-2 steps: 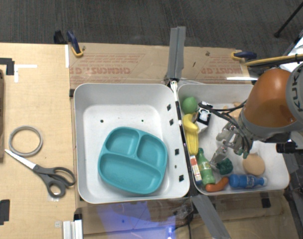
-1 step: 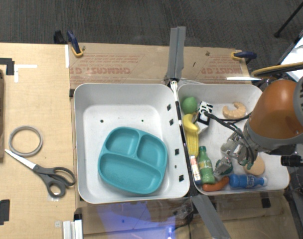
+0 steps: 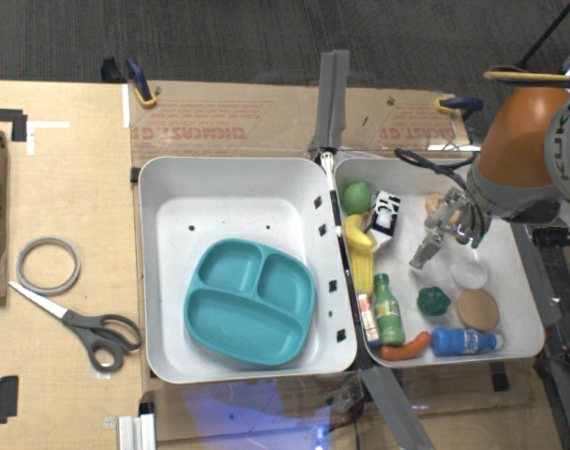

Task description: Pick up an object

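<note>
The claw (image 3: 433, 244) of the KUKA arm (image 3: 519, 148) hangs over the right bin (image 3: 529, 279), just right of the yellow banana (image 3: 361, 251), with nothing between its fingers; whether they are spread or pressed together cannot be told from this angle. The pick looks not yet made: every object lies on the bin floor. The banana hugs the bin's left wall, its long axis running toward and away from the camera, upper end beside a green ball (image 3: 357, 196). Right of the banana stands a green bottle (image 3: 389, 311), cap pointing away; beyond it lie a dark green lump (image 3: 434, 300), a tan disc (image 3: 477, 308) and a blue bottle (image 3: 465, 342) lying crosswise.
</note>
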### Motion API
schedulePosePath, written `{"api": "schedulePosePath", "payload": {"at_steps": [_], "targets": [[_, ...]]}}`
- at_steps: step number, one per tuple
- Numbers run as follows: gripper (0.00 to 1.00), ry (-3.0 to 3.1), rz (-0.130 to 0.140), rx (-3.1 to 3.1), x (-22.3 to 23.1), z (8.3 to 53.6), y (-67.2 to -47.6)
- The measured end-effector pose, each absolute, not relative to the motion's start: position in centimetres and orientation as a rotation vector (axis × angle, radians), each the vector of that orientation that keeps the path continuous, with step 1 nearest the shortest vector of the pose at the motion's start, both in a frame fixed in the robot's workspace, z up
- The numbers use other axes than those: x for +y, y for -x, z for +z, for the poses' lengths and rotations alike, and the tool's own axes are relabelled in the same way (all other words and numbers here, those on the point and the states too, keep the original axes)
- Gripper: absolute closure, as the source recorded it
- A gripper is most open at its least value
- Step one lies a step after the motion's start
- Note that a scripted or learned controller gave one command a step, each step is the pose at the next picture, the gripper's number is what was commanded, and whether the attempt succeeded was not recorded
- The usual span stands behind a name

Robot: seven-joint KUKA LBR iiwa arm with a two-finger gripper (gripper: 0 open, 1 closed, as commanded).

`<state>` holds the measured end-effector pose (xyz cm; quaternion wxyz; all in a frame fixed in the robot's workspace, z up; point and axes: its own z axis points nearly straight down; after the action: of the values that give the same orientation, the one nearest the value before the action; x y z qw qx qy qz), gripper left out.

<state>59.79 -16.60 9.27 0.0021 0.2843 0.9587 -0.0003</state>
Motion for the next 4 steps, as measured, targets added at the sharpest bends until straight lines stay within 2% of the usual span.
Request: {"api": "schedulePosePath", "payload": {"at_steps": [1, 2, 3, 4], "targets": [[0.00, -1.102, 0.001, 2.938, -10.8, 9.3, -56.9], [0.00, -1.001, 0.000, 2.978, -13.1, 9.2, -47.8], [0.00, -1.085, 0.000, 2.946, -20.0, 9.2, -48.2], [1.00, -1.085, 0.001, 2.943, -20.0, 10.1, -48.3]]}}
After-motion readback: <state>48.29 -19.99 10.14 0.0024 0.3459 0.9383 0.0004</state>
